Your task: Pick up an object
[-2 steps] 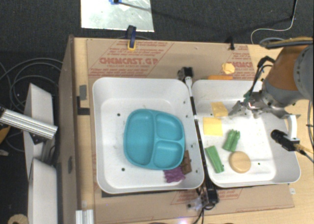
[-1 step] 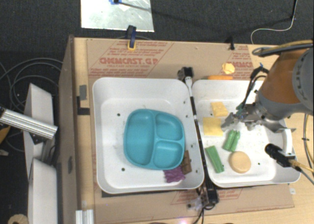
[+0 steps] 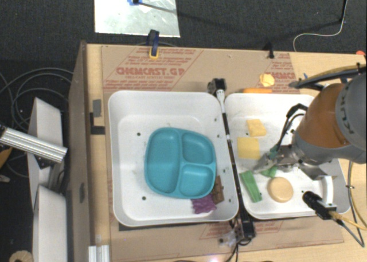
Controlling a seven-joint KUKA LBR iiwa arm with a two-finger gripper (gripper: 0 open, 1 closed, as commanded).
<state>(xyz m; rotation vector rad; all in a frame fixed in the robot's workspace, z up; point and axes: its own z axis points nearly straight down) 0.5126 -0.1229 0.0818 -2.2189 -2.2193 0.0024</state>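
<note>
The left bin point(image 3: 123, 140) is occupied by a teal divided plate point(image 3: 179, 162), laid flat with its three compartments facing up. A small purple item point(image 3: 201, 204) is seen touching the plate's lower right edge, near the bin's front wall, and a small dark brown piece point(image 3: 218, 191) is found just beside it, against the bin's right wall.

The right bin point(image 3: 246, 101) is set directly alongside, the two bins meeting at a central rim. In it, a small yellow block point(image 3: 256, 127) is located toward the back, and a larger pale yellow block point(image 3: 248, 147) is placed just in front of it. A green stick point(image 3: 250, 186) lies at a slant near the bin's left front corner. A round beige object point(image 3: 280, 189) rests near the front of the bin, just to the right of the green stick.

The gripper point(image 3: 268, 165) is positioned low over the right bin, between the pale yellow block and the round beige object, with its tip close above the green stick's upper end. Whether its jaws are apart or together cannot be told from this view, and no item is seen clamped in them. The grey arm point(image 3: 332, 123) with its orange band is seen entering from the right.
</note>
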